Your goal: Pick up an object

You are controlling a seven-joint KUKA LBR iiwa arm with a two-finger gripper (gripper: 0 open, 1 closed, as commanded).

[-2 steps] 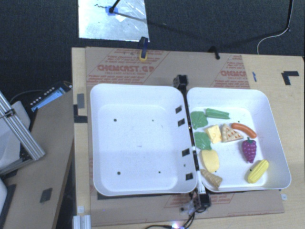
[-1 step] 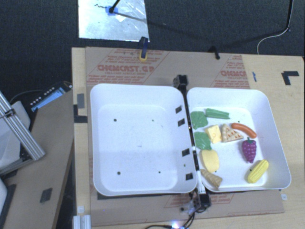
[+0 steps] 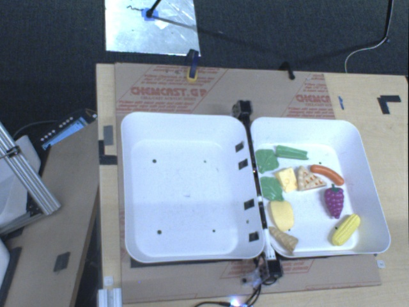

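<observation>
Toy food lies in the right white bin (image 3: 364,155). A green bean pod (image 3: 291,151) and a green leafy piece (image 3: 266,160) sit near its back left. A yellow cheese block (image 3: 287,179), a pizza slice (image 3: 310,179) and an orange-red sausage (image 3: 326,173) lie in the middle. A second green piece (image 3: 271,188), a yellow lemon (image 3: 282,215) and a tan cone-like piece (image 3: 284,239) run along the left wall. Purple grapes (image 3: 333,200) and a yellow corn cob (image 3: 345,229) rest toward the front right.
The left white bin (image 3: 185,190) sits beside the right one, joined by black clips (image 3: 246,165) along the divide. Both stand on a brown board (image 3: 166,91). A metal frame (image 3: 25,178) stands at the far left, and a shiny plate (image 3: 150,18) lies beyond the bench.
</observation>
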